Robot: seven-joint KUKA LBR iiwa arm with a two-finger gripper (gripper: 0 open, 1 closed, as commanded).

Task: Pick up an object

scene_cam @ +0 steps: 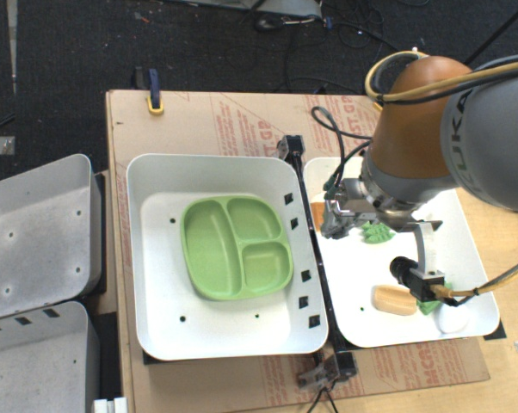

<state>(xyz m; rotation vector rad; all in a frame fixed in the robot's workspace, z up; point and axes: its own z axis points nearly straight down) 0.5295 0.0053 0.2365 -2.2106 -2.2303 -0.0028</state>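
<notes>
Two shallow white bins sit side by side on the cardboard-covered worktop (216,119). The left bin (156,183) holds a pale green divided plate (237,248), lying flat near its middle, with three compartments facing up. The grey and orange arm (431,119) reaches in from the right and hangs over the far half of the right bin (467,256), its metal end low near that bin's left wall. From where I stand I cannot tell whether the jaws are spread or pressed together, and I see nothing between them.

Several loose things lie in the right bin. A small frilly green piece (378,232) lies just right of the arm's metal end. A small orange piece (316,214) sits against the left wall, just left of it. Nearer, toward the right corner, a tan loaf-shaped piece (394,300) lies on its side, with a little green scrap (428,306) beside it and a whitish rounded thing (453,321) at the near rim.
</notes>
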